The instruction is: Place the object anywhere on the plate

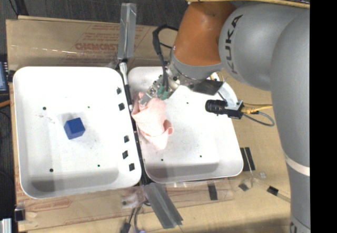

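arm: big grey kuka arm (pixel 263 42) with an orange band came in from the right side of the frame, wrist hanging over the upper left part of the right bin.
gripper: the two-finger gripper (pixel 160 91) sat low at the top edge of the pink thing, touching it or just above it, honestly hard to say which.
fingers: couldn't tell if they were wide, narrow or pinching anything, the wrist and the cloth hid them.
pink object: a crumpled soft pink cloth-like lump (pixel 152 120) lay in the right shallow white bin (pixel 210 158), left of that bin's centre, right up near the wall shared with the other bin.
blue object: a small blue cube (pixel 74 127) sat in the left shallow white bin (pixel 31 121), a bit left of its middle, well apart from the pink lump.
cable bit: a black cylinder-shaped fitting (pixel 221 107) with a yellowish cable stuck out over the right bin's right side.
bench: brown cardboard sheet (pixel 63 37) showed under both bins along the top.
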### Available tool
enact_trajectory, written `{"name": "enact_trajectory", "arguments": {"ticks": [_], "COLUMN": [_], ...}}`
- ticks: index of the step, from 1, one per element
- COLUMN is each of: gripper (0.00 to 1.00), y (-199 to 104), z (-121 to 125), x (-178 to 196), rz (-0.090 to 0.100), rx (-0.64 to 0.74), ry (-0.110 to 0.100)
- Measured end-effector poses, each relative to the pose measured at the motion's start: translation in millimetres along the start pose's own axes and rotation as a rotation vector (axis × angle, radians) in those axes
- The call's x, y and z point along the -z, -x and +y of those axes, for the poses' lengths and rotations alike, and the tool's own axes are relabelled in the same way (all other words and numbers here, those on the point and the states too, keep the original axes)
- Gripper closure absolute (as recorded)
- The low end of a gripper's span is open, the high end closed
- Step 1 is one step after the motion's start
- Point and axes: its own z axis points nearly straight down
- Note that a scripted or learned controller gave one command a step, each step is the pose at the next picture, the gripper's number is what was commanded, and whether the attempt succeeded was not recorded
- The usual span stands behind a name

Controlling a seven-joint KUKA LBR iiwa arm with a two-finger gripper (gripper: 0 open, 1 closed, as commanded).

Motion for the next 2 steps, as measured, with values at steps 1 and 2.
{"name": "enact_trajectory", "arguments": {"ticks": [1, 2], "gripper": [1.00, 1.00], "y": [-46.7, -92.6], "z": [15.1, 38.9], "x": [11.6, 20.6], "rz": [-0.003, -0.004], "rx": [0.407, 0.811], "ry": [0.002, 0.001]}}
